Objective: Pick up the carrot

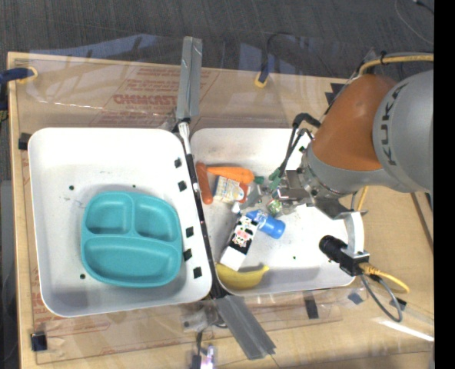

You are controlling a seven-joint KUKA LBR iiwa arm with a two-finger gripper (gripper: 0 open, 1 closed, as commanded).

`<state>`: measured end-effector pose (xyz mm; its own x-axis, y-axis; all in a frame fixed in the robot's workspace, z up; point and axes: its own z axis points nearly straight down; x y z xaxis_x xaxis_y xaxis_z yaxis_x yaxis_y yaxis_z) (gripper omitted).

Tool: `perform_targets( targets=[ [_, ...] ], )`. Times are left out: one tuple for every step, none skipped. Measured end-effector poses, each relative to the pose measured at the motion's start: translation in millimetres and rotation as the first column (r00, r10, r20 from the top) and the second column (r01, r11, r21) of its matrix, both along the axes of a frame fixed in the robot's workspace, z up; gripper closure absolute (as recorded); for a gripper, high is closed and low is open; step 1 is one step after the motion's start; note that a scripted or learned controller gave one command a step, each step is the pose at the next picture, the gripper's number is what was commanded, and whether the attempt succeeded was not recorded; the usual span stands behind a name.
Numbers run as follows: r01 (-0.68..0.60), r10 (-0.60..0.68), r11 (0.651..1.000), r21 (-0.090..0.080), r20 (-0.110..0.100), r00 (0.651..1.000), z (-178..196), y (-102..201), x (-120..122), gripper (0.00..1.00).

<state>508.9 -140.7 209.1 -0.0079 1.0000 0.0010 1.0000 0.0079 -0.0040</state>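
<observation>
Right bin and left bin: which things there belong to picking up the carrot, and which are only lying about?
Belong to the job:
carrot, at the far side of the right bin
tool

Only lying about:
banana
black-and-white carton
blue piece
teal divided plate in the left bin

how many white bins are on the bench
2. The left white bin holds a teal divided plate. The right white bin holds the carrot, a banana and other small items, under the arm.
</observation>
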Motion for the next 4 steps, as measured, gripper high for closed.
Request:
perform_targets(
  targets=[
    [-0.061,0.061,0.998,-0.001,0.000,0.998,-35,-11,67,0.00],
    [-0.213,0.213,0.977,-0.001,0.002,0.977,-118,-11,144,0.00],
    [-0.219,0.219,0.976,-0.001,0.000,0.976,-107,-10,144,1.00],
    [-0.297,0.297,0.955,-0.001,0.003,0.955,-16,78,106,1.00]
  ],
)
